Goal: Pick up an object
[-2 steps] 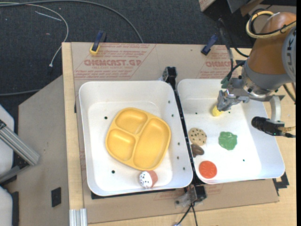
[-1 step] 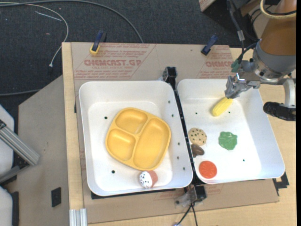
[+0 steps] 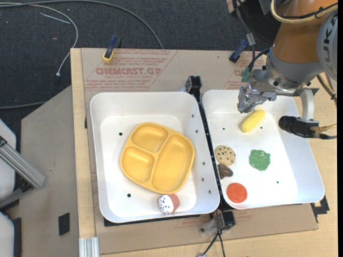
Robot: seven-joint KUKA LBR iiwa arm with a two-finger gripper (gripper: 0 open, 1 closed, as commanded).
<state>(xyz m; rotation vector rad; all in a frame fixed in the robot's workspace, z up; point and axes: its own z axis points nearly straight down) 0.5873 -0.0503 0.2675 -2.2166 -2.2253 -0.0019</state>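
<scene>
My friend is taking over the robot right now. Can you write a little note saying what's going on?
Gripper: low in the right bin, right next to the yellow corn. I can't tell if it is open or shut, and nothing shows in its grasp.
Right bin also has: cookie, green piece, red round piece, small brown piece.
Left bin: yellow divided plate, spotted toy.
Done: the arm has reached the corn.
Left: grab something and lift it.

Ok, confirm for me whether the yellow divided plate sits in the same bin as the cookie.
No: the yellow divided plate lies in the left bin, the cookie in the right bin.
</scene>
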